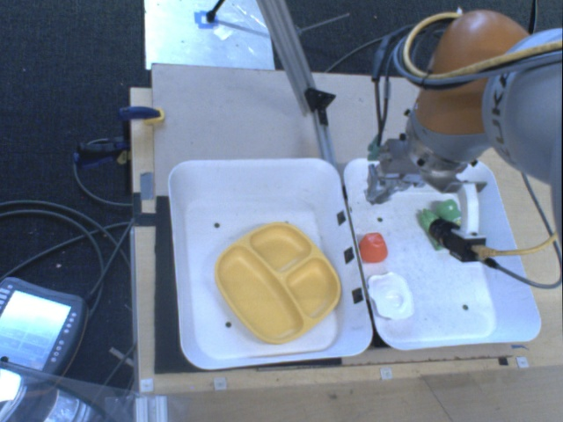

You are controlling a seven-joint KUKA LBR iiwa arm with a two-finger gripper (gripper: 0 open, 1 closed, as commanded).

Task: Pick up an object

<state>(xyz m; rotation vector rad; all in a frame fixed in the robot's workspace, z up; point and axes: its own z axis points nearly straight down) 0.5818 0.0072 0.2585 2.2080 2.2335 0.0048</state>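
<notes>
Overhead, we look down at a slant on a pale desk [229, 112] that carries two shallow white bins side by side. Our landmark is a small red object [373, 248] close to the edge where the bins meet. The grey arm [466, 51], with its orange band, comes in from the view's right, up and to the right of the red object. One bin [255, 170] lies to the view's left of the red object, and the other bin [457, 306] holds it. A yellow divided plate [277, 281] lies flat in the left-hand bin, left of the red object. The tool [376, 187] hangs just above the red object in the view, apart from it. We cannot tell whether it is spread or pressed together. A small white piece [390, 295] lies just below the red object, and a green object [442, 211] sits to its upper right.
</notes>
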